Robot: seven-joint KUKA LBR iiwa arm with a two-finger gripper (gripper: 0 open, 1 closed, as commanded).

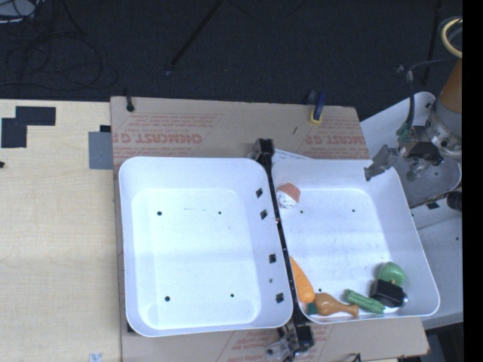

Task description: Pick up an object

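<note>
At the near end of the right bin (pixel 423 277), found a small pile of toys. Saw an orange carrot (pixel 302 280) leaning on the left wall. Saw a tan gourd (pixel 333 305) just beside its tip, down by the front wall. Next to that, spotted a green stick (pixel 365 302), then a black block (pixel 389 293) touching a green ball (pixel 392 271) behind it. Farther back, by the far left corner of the same bin, found a pink and white lump (pixel 287 195) well apart from the pile. Saw the left bin (pixel 128 232) sitting just beside, with black clips (pixel 272 259) along the join. Under both, noticed brown cardboard (pixel 196 130). Far off at the back edge, spotted a blue and yellow clamp (pixel 317 108). Up by the far right corner of the right bin, saw the gripper (pixel 379 164), well apart from every toy. Could not tell if open or clenched.
</note>
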